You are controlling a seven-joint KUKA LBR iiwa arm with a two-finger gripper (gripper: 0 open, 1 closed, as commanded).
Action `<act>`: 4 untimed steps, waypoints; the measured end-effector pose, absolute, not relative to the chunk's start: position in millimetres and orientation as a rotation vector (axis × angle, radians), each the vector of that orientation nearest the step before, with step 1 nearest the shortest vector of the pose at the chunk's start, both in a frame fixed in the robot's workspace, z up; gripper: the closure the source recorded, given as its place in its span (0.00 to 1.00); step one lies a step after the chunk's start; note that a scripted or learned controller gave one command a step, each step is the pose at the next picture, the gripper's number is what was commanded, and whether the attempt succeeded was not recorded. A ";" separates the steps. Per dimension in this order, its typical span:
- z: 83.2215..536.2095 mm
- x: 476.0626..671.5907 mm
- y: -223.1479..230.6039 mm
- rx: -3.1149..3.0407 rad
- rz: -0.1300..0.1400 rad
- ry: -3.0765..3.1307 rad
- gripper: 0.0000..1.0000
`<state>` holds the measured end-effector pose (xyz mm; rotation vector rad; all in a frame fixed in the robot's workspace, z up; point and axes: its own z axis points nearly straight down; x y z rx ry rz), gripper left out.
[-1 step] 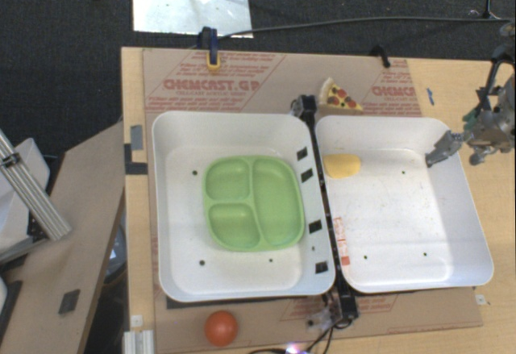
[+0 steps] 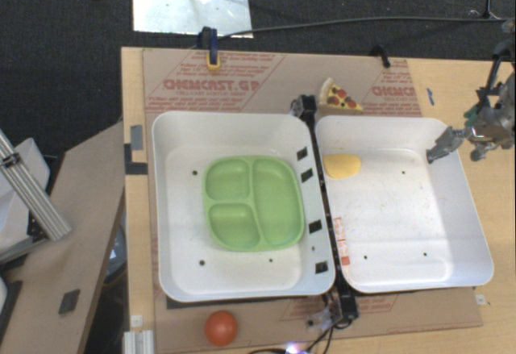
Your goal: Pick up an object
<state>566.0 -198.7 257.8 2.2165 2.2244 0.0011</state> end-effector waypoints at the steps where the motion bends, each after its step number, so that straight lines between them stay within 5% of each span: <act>1: 211.2 560.1 -205.4 2.221 -0.001 2.223 0.00; 3: 106.2 564.9 -196.7 2.220 -0.001 2.225 0.00; 4: 120.1 566.1 -197.5 2.217 0.003 2.221 1.00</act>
